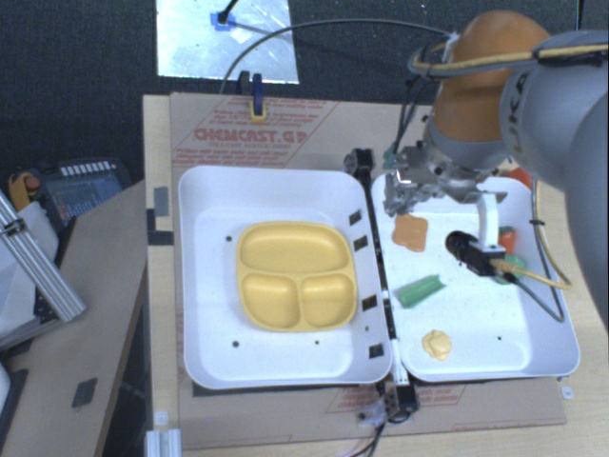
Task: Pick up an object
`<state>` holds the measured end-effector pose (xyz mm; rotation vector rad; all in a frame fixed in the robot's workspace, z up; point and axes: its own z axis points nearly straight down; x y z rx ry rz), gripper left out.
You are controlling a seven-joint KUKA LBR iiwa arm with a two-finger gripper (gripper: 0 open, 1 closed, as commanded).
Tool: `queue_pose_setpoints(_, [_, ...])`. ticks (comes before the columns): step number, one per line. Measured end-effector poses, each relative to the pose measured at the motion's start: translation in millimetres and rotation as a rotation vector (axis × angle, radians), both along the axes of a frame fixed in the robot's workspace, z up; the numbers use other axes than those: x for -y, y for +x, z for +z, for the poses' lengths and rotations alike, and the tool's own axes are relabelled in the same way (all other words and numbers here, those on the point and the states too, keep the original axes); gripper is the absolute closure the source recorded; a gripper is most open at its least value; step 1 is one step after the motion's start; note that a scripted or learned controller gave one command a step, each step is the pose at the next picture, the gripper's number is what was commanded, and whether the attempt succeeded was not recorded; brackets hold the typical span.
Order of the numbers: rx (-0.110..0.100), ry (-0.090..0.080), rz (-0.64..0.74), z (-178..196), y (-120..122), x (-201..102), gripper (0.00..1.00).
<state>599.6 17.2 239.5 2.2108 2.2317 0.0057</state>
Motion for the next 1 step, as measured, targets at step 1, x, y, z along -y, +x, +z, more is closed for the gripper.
queue_pose_setpoints(1, [0.000, 0.001, 0.002, -1.9, 10.7, -63.2, 1.00])
